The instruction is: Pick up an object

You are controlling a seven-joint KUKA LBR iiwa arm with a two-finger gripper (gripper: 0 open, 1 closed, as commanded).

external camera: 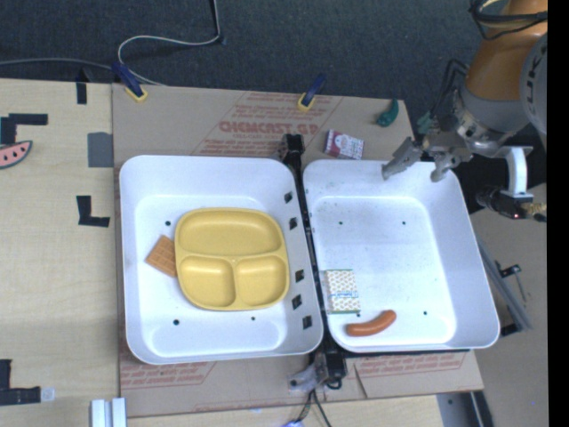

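The sausage (370, 324) lies on the floor of the right bin (462, 265), close to its near wall, with its long axis running roughly left to right and its right end tipped slightly toward the far side. Just beside its left end sits a small patterned packet (341, 291), against the wall shared with the left bin (133, 238), where a yellow divided plate (233, 258) rests over a cracker (162, 255). The tool (416, 161) hangs over the far rim of the right bin with its two fingers spread and nothing between them. The sausage therefore lies well apart from it, toward the near side and a little left, so the reach likely has to cross the whole bin and close across the sausage's short width.
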